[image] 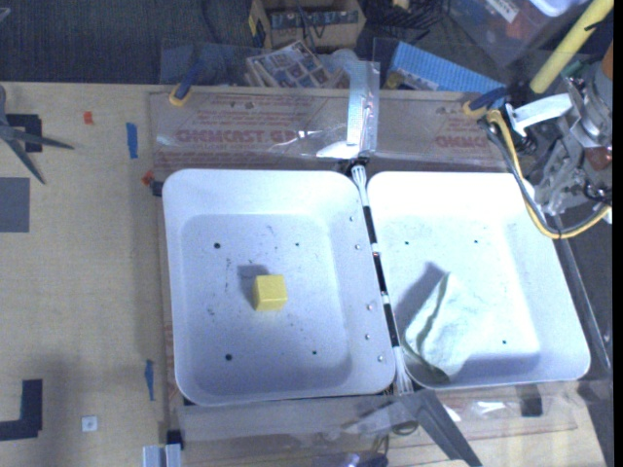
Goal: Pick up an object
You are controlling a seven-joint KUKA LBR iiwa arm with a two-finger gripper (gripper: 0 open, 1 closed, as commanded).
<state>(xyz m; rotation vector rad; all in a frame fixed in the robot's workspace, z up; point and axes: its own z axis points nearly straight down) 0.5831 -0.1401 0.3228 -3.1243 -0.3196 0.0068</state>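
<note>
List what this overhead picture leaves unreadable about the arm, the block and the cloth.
- Two-finger gripper: in the camera view it is cut by the right edge and tangled in yellow cables; finger state unreadable.
- Crumpled white cloth in the right white bin: its folds hide anything beneath.
- Small yellow cube in the left white bin: too small and blurred to tell material.

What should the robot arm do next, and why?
Probably swing left and stop above the yellow block. The gripper sits at the right bin's far right edge, with nothing seen in it, while the block lies alone in the left bin.
</note>
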